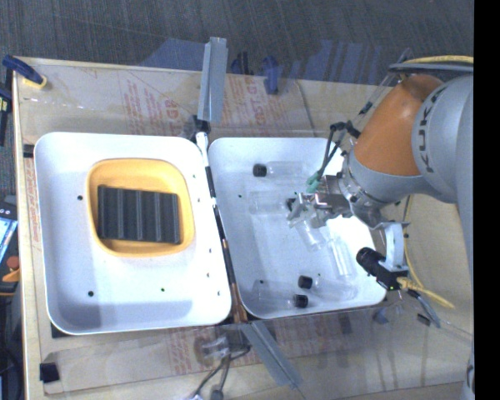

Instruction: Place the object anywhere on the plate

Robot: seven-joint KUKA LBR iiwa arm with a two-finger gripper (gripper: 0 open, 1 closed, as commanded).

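Seen from above: desk (108,86) carrying two white bins. Left bin (58,290) holding yellow plate (108,173) with dark ridged centre. Right bin (250,273) with arm (400,140), gripper (304,211) above clear object (333,252), grip unreadable; small black caps (259,171) scattered.

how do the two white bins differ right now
The left bin holds a yellow plate with a dark ridged centre; the right bin holds small black pieces and clear, hard-to-see items. The arm's gripper hangs over the right bin, and nothing hangs over the left bin. The left bin looks a little wider. Both are shallow, white and round-cornered, set side by side.
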